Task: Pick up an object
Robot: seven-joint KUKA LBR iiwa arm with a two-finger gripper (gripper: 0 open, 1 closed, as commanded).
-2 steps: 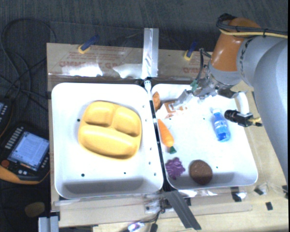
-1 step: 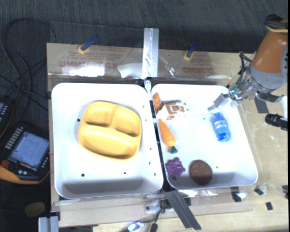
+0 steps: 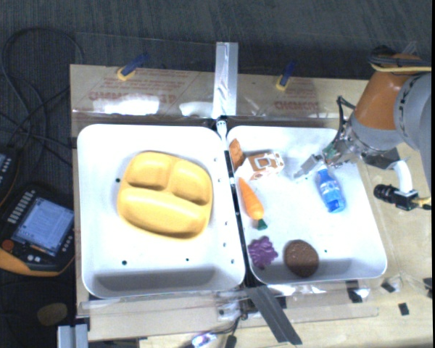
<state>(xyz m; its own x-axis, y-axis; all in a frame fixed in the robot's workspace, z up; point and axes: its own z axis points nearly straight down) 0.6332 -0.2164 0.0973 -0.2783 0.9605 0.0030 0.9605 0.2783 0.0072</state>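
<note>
Nearest the camera, at the front of the right bin [image 3: 370,263], we see a brown round ball-like object [image 3: 301,257] and, touching its left side, a small purple bunch of grapes [image 3: 262,251]. Both lie well below and to the left of the gripper [image 3: 320,159].

Further in, an orange toy carrot [image 3: 250,200] with a green tip lies along the divider, down and to the left of the gripper. A small blue bottle [image 3: 330,191] lies on its side just below the gripper; it is translucent blue with a paler label band, its length pointing up toward the gripper.

Level with the gripper and to its left sits a small white-and-orange carton [image 3: 262,164], with a brown, bread-like piece [image 3: 235,152] beside it at the divider. The gripper hangs low over the bin's back half; we cannot tell how far apart its parts stand, and we see nothing held in it.

Far to the left, the left bin [image 3: 94,216] holds a large yellow sectioned tray [image 3: 164,193] turned upside down. Behind both bins, on the tabletop [image 3: 315,96], lie two yellow-and-blue clips [image 3: 133,67].
</note>
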